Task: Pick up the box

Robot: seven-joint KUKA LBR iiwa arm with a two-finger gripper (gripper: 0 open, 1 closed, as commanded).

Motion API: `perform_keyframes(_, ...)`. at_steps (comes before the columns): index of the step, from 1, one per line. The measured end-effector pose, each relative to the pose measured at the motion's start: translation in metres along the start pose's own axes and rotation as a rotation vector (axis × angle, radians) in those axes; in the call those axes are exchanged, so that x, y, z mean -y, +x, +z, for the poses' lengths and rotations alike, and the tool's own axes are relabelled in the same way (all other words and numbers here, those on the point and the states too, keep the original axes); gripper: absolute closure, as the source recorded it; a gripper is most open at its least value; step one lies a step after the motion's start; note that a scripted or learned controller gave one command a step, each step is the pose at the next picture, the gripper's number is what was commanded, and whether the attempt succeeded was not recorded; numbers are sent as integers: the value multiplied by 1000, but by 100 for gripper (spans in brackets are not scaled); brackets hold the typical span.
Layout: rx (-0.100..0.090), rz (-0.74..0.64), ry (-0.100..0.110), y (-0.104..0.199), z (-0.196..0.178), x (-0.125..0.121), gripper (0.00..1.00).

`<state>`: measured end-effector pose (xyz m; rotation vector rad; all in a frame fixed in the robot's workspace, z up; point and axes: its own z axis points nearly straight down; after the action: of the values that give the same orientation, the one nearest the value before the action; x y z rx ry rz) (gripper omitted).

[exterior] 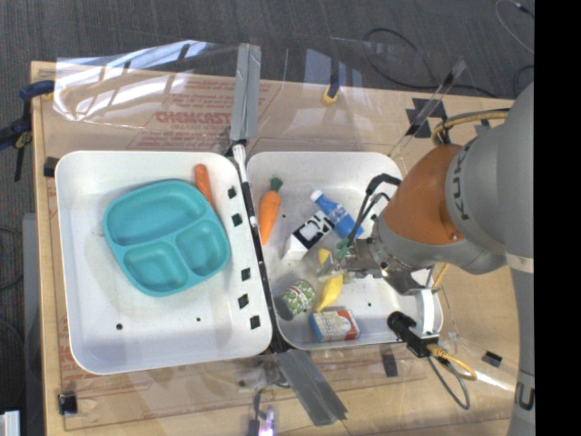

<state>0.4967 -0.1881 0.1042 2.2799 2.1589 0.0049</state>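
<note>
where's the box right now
The box lies in the right bin, near its front edge, just below the yellow banana and right of the green item.

The box (334, 324) is hemmed by the banana (330, 291), ball (298, 296) and near bin wall (345, 345); its right lies open.

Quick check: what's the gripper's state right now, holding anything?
Gripper: over the right white bin, above the small red and white box; open or shut cannot be told, nothing seen held.
</note>
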Motion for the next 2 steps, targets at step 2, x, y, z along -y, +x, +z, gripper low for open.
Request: perform_keyframes(2,-1,277,4,43,2,-7,100)
